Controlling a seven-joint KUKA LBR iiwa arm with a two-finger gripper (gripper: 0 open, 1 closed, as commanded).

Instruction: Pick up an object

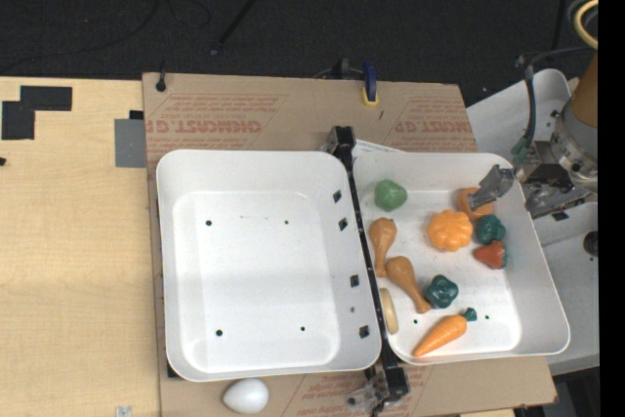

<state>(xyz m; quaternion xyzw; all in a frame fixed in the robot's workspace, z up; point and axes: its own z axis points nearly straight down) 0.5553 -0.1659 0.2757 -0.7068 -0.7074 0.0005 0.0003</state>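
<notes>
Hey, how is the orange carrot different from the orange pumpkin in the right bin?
The carrot is long and tapered; the pumpkin is round and squat. The carrot lies near the bin's front edge with a small green top at its upper right end; the pumpkin sits farther back, closer to the gripper. Both are orange toy vegetables lying loose in the right bin.

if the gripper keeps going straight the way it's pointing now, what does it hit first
Probably the orange pumpkin-like toy. The gripper points left and slightly down across the right bin, and that toy lies nearest along that line, though height is unclear from above.
</notes>
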